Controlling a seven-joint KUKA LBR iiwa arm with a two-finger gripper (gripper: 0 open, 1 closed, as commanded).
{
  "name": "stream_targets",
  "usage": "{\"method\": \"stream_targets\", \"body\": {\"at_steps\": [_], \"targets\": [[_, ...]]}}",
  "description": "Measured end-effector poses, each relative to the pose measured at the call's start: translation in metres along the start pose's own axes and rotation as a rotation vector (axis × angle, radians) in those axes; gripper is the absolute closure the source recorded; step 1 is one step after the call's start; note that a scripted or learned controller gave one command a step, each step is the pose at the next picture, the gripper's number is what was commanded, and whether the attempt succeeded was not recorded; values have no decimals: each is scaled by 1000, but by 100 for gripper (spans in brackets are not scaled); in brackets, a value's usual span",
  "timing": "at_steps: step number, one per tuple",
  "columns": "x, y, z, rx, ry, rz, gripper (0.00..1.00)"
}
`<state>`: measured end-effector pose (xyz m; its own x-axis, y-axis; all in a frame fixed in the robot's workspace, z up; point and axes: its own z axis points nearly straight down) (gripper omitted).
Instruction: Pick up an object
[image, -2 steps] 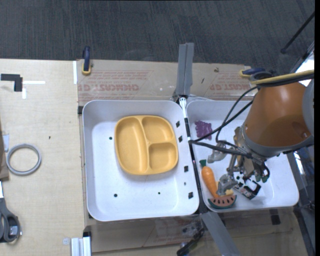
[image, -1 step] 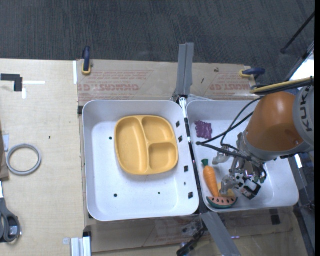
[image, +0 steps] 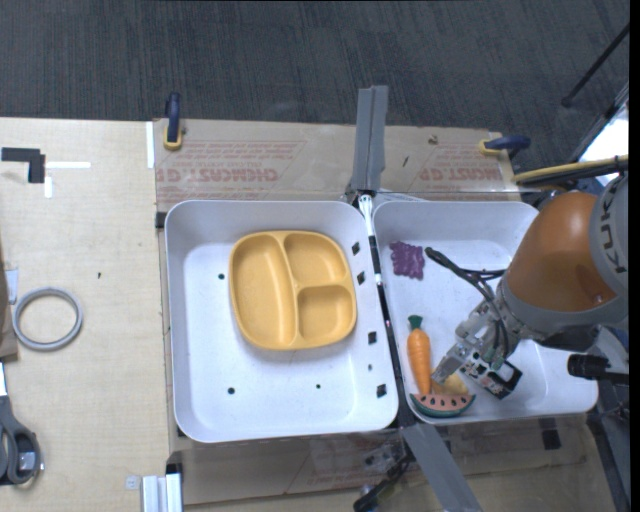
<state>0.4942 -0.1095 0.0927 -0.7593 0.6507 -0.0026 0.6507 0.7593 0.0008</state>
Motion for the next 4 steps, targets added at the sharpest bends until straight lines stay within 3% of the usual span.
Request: {"method": "stream_targets", "body": {"at_steps": [2, 3, 4], "targets": [[-113, 110, 1, 2, 0, 413, 0], [-113, 111, -9, 3, -3, 407, 100], [-113, 111, -9, 3, -3, 408, 0]]}}
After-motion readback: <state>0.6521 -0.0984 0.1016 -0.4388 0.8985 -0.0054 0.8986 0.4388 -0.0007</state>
